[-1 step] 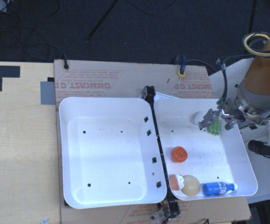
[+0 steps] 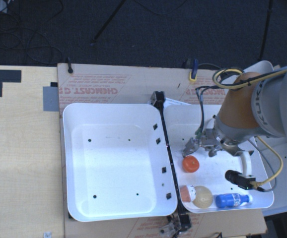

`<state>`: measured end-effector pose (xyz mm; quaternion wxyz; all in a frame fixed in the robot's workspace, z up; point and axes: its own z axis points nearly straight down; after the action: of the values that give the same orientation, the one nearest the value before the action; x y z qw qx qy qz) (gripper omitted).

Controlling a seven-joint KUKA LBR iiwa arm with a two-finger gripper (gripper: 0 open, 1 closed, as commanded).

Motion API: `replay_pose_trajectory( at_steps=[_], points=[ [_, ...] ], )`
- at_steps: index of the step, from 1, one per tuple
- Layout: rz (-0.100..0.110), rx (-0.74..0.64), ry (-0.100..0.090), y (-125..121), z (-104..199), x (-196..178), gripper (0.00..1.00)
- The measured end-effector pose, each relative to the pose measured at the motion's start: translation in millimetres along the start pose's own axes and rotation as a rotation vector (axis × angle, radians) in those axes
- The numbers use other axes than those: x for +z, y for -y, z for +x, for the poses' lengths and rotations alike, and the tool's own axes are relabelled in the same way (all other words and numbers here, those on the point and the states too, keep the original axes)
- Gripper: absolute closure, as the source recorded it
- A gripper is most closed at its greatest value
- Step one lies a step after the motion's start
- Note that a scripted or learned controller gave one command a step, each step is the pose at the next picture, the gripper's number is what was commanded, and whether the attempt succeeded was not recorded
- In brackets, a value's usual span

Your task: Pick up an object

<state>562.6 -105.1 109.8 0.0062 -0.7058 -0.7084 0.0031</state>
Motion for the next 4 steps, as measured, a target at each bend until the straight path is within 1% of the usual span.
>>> replay_pose_trajectory(
  at_steps=[1, 2, 3, 4],
  points=[
    [-0.005, 0.005, 0.001, 91.1, 20.6, 25.0, 0.00],
    [-0.009, 0.006, 0.002, 87.6, 19.1, 23.7, 0.00],
    [-0.015, 0.003, 0.005, 22.2, 4.0, 22.3, 0.00],
    [-0.011, 0.008, 0.003, 25.0, 4.0, 12.0, 1.00]
  ],
)
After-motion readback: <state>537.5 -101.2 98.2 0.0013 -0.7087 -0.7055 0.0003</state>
